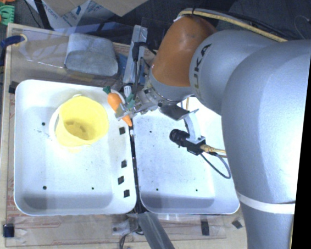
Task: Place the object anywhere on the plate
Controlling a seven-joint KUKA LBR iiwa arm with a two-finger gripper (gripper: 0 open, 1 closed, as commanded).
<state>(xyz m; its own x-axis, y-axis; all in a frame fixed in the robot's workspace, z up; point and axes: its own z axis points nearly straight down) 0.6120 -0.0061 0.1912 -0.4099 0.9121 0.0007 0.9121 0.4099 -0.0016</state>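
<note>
A yellow plate [81,121] lies in the left bin [38,192], toward its back. A small orange toy carrot [113,101] with a green tip hangs just right of the plate's rim, near the back of the ridge between the bins. My gripper [123,108] comes down from the arm's orange-banded wrist [179,52] and is shut on the carrot. Orange shows on both sides of the fingers [127,111]. The carrot is beside the plate, not over its middle.
The right bin [181,190] lies under the arm, with a black cylinder and cable [189,141] hanging over it. A grey pad [92,56] lies behind the left bin. Small black tabs [123,173] dot the ridge between the bins.
</note>
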